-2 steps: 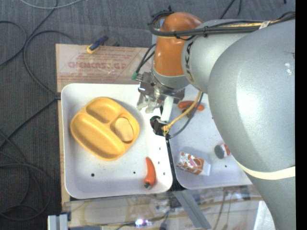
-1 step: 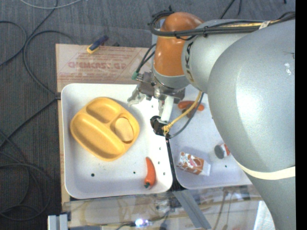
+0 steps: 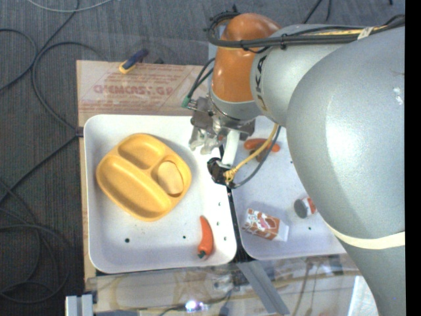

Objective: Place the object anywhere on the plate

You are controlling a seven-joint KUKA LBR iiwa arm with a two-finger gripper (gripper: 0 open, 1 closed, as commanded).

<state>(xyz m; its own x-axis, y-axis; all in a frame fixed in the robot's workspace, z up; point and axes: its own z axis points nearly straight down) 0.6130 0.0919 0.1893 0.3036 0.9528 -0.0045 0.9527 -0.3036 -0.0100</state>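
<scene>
Done: a beige oval object (image 3: pixel 171 176) is lying on the yellow compartmented plastic plate (image 3: pixel 135 176).
Claw: the gripper (image 3: pixel 207 142) is hovering beside the plate; its spread is unreadable.

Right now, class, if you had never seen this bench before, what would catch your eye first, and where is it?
First, the huge grey arm with its orange band, swelling in from the right and covering much of the right bin. Next, the yellow sectioned plate in the left bin, with a pale oval object lying in one compartment. A small orange carrot lies near that bin's front right corner.
</scene>
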